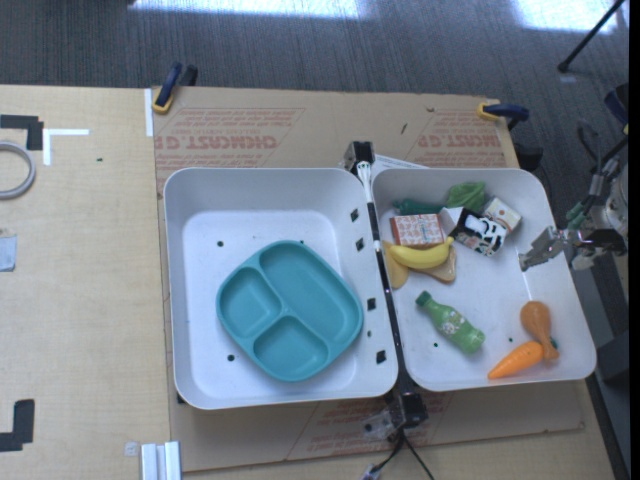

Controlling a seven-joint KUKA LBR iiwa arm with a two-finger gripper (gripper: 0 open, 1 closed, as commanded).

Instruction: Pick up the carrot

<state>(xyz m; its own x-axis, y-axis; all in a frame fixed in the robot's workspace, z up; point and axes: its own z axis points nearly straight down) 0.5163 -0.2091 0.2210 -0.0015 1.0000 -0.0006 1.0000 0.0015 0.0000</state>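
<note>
Carrot (516, 360): lay touching an orange pear-shaped piece (537, 320) at the right bin's (500, 380) near corner; tool (538, 250), seemingly parted and empty, risked nudging either.

A robot lab: two white bins (190, 298) sit on cardboard (230, 138) clamped to a plywood bench (80, 298), black tape marks (22, 128) on the wood, grey carpet (330, 48), toy food (420, 256) for tests.

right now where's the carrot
In the right bin, near its front right corner, the carrot lies beside an orange pear-shaped piece, right of the green bottle.
</note>
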